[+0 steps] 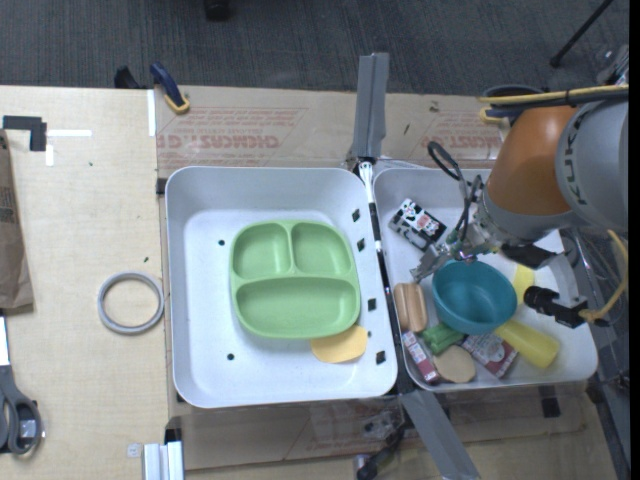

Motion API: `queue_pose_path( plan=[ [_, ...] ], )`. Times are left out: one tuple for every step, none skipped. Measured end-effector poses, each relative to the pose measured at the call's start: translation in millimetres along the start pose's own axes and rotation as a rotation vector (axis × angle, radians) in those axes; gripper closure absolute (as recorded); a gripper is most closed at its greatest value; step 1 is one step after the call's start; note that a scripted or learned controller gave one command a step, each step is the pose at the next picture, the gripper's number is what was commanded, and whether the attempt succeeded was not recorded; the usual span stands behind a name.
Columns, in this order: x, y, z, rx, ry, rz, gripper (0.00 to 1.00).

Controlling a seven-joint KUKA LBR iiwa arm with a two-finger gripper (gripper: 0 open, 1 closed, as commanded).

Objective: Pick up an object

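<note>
The arm (560, 158), grey with its orange band, reached in from the right and stood over the right bin (590, 368). Its gripper (462, 250) was low in that bin, just above the far rim of a teal bowl (474, 295). Whether the fingers were open or closed could not be told from this view, and nothing could be seen held between them.

The teal bowl sat upright near the middle of the right bin. Beside it on the left lay a tan, hot-dog-shaped item (409, 306). A yellow cylinder (530, 341) lay tilted at the bowl's lower right. A small black and white item (416, 221) lay towards the far left corner of that bin. Below the bowl were a green piece (440, 337), a tan round piece (456, 365) and a flat printed packet (492, 353), crowded together and partly overlapping.

The left bin (190, 268) held a green divided plate (295, 278), lying flat near its middle. A yellow flat piece (340, 346) lay just at the plate's near edge, partly under it.

On the table (80, 218) to the left of the bins lay a grey ring (131, 301), well apart from them.
</note>
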State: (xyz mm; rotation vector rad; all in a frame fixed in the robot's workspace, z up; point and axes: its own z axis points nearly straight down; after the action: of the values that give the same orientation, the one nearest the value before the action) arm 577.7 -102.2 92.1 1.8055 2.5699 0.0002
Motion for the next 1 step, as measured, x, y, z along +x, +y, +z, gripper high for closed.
queue_pose_path(
  plan=[
    [-1.1, 0.2, -9.4, -0.001, -0.001, 0.004, 1.0]
  ],
)
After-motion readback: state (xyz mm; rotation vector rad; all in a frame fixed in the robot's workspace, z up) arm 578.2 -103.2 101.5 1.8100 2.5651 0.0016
